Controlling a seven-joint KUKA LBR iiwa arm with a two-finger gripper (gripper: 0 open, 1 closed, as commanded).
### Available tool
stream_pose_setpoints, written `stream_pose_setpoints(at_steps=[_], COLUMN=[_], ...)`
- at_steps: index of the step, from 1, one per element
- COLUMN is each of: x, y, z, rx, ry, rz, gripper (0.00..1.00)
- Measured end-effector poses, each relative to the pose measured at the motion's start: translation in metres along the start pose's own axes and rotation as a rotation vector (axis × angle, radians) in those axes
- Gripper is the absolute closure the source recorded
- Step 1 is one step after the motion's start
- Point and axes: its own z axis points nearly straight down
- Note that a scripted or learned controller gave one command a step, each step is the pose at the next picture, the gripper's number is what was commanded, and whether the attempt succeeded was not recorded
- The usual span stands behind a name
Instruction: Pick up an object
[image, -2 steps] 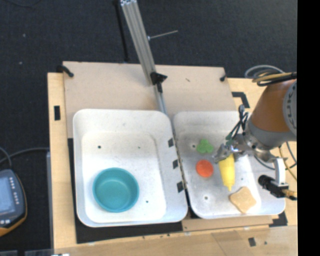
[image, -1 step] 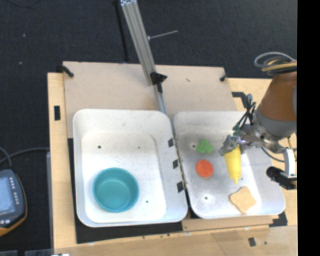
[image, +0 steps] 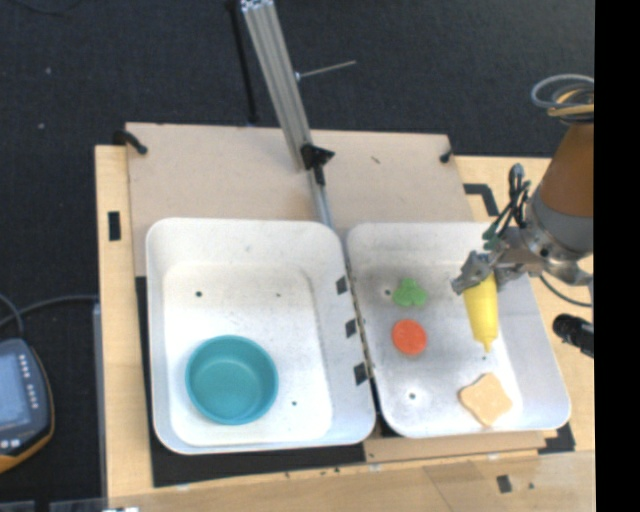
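At the far left edge, a dark handheld device with a grey screen and orange trim (image: 18, 400) is seen lying off the pale wooden surface (image: 115, 300). On that surface, two shallow white bins are set side by side. In the left white bin (image: 170, 250), a round teal plastic bowl (image: 232, 378) is placed upright near the front left corner. A slanted grey metal rail (image: 285, 90) is seen running down from the top toward the gap between the bins. In the right white bin (image: 535, 390), a small green lumpy object (image: 408, 294) is found just above a round orange-red object (image: 409, 337); the two lie close but apart. Further right, a yellow elongated object (image: 483, 312) is seen directly under the hand (image: 487, 272), touching it or nearly so. Whether the hand grips it, or how it is set, cannot be told. Near the front, a tan slice-shaped piece (image: 486, 400) is laid flat. The grey arm with its orange band (image: 572, 190) is seen entering from the right.
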Motion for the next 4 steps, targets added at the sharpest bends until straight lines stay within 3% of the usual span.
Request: stream_pose_setpoints(at_steps=[2,4], x=[0.082,0.183], y=[-0.007,-0.011], z=[0.000,-0.017], rx=[0.006,0.003], ry=[0.003,0.004], rz=[0.001,-0.005], gripper=[1.00,1.00])
